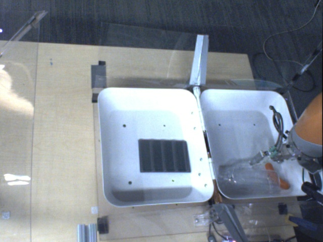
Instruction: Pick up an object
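A: Going left to right, what are you watching? The left bin (pixel 151 105) is carrying a dark ridged pad (pixel 164 155), lying flat and well apart from the arm.

B: And the right bin (pixel 237 105)?

A: A clear plastic item (pixel 245 174) is lying near its front wall, with an orange piece (pixel 277 180) just beside it. The hand (pixel 272 154) is hanging over them; you cannot tell whether it is apart or together.

B: The risk?

A: The clear item is probably slippery, so you are likely watching a glancing miss, or a grab catching both.

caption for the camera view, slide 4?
Claw low in right bin near an orange object; dark ridged block in left bin.
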Tool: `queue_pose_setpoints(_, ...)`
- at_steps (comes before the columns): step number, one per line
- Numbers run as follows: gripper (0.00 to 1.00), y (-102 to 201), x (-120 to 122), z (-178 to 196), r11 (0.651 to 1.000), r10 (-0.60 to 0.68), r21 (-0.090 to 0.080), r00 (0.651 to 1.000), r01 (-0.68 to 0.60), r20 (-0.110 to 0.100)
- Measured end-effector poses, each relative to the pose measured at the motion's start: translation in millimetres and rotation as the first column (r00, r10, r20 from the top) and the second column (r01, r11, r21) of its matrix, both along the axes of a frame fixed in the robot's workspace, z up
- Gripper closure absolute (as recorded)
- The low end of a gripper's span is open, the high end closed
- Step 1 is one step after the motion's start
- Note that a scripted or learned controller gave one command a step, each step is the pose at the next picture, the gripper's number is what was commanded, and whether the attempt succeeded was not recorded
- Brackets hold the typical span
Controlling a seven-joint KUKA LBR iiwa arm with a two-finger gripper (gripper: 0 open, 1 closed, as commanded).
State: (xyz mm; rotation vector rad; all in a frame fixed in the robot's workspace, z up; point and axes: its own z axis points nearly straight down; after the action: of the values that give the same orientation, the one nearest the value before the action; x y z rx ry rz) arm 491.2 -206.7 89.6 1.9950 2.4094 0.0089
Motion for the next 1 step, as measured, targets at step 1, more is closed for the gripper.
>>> queue_pose_setpoints(1,1.0,0.8,3.3,12.3,1.0,0.002,-0.001,1.0,-0.002,0.008)
